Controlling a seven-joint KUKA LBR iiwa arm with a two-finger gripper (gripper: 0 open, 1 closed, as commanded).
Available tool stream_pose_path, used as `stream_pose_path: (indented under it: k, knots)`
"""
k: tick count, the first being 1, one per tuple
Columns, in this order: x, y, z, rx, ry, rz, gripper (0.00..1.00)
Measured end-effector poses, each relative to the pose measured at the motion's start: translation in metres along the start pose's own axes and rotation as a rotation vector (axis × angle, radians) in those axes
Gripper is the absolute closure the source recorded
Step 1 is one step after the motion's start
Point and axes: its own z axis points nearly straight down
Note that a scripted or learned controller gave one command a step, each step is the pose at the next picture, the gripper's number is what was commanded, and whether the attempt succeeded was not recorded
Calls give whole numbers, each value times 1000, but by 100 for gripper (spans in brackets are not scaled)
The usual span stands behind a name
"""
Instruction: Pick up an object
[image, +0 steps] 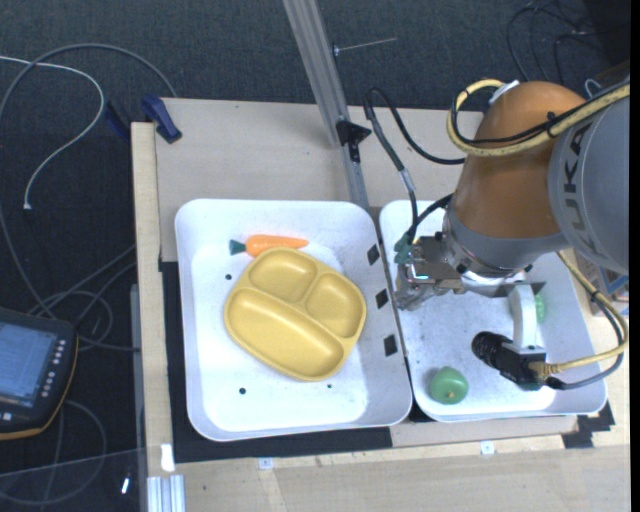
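Observation:
My gripper (408, 285) hangs low over the left side of the right bin (500, 405), close to the wall between the two bins. The grey and orange wrist above hides most of it. A green apple (448, 384) lies in the right bin's front part, below and to the right of the gripper and apart from it. A small green object (540, 305) peeks out beside the arm at the bin's right. In the left bin (200, 330) sit a yellow divided plate (295, 312) and, behind it, an orange carrot (272, 243).
A black part with a yellow cable (508, 360) hangs from the arm over the right bin, next to the apple. A metal post (330, 90) rises behind the bins. Black clips (382, 298) sit along the wall between the bins.

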Motion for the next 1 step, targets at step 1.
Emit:
stream_pose_path:
  k: [1]
  knots:
    - [53,-4,23,2,-1,1,100]
